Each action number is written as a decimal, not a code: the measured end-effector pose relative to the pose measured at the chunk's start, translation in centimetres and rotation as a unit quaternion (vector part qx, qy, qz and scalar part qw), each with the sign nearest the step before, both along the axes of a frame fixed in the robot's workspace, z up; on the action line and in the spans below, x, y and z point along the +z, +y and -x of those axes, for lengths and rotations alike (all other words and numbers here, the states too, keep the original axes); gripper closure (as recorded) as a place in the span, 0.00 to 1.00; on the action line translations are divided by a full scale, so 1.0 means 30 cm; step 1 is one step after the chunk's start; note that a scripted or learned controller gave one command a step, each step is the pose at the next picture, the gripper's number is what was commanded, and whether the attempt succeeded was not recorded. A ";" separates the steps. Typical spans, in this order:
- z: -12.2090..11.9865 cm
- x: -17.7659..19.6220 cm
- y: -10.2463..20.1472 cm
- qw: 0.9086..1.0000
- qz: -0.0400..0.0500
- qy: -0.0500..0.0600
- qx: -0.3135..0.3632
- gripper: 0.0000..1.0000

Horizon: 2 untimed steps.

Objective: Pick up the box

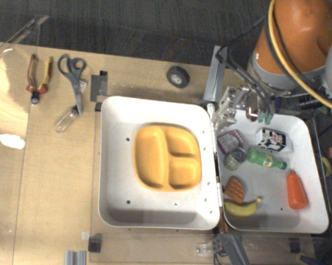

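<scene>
A: Where's the box [272, 139]?
B: Lying untouched in the right bin [314, 183], far side, beside the green bottle [265, 159].
A: And the hand [247, 106]?
B: Hovering over the bin's far-left corner; whether it's open, I cannot tell. Picking remains undone.

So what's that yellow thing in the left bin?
The yellow tray looks like moulded plastic, squarish with rounded corners and three compartments: one long along its left side, two smaller on the right. It lies flat, right way up, mid-floor in the left bin, apart from the walls. Nothing sits in it or touches it.
</scene>
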<state>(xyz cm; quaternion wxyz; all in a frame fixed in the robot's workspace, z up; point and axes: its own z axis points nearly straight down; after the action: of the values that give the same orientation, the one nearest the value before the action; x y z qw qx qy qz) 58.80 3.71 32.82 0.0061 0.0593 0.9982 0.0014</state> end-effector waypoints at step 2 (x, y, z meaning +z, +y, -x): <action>-0.030 -0.314 -0.052 0.999 0.000 0.002 -0.040 1.00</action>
<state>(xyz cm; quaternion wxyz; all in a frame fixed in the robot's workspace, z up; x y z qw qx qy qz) 59.70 2.15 23.39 0.0038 0.0990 0.9951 0.0012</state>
